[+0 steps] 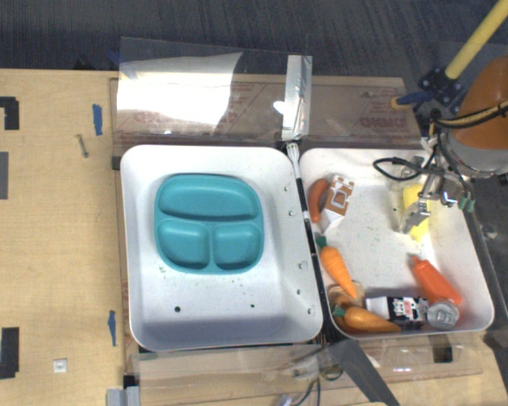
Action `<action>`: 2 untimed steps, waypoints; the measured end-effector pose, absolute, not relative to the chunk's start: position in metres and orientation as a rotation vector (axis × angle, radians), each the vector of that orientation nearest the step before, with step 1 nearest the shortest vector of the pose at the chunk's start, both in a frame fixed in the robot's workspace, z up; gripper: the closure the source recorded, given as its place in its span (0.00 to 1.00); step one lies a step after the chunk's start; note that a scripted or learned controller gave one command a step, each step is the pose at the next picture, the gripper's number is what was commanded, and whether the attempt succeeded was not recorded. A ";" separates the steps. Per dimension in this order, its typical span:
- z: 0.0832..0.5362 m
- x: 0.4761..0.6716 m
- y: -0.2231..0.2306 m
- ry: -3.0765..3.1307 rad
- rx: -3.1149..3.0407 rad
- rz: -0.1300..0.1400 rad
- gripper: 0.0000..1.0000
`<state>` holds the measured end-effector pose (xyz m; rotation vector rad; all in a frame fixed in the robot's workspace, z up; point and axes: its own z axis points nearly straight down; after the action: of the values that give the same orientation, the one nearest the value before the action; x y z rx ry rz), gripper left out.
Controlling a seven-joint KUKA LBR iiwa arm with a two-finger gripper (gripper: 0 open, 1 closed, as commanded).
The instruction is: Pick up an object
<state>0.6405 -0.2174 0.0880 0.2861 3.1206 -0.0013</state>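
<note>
Camera view shows the counter [42,227] with two white bins side by side. Left bin [144,311] holds a teal tray [209,221] sitting mid-bin, a bit toward the far edge. Right bin [381,227] is where the clutter is: a carrot [336,266] along its left edge, another carrot [368,319] at the near edge, a black bottle [411,309] next to it, an orange bottle [434,281] by the near right corner, and a brown packet [335,198] near the far left corner.

The tool [422,214] is down over a yellow thing [415,205] near the bin's right edge, far half. Tool looks to be right on top of it, maybe touching, but honestly can't tell how wide it's set or whether it's got anything.

What could go wrong, my guess: that yellow thing sits close to the bin wall, so the tool may clip the wall or just nudge it sideways and come up with nothing.
</note>
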 end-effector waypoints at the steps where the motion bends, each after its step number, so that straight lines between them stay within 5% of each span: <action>1: 0.087 0.614 -0.218 3.119 0.357 0.008 0.00; 2: 0.102 0.618 -0.218 3.104 0.352 0.001 1.00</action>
<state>0.6181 -0.2184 0.1017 0.3523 3.1041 0.0008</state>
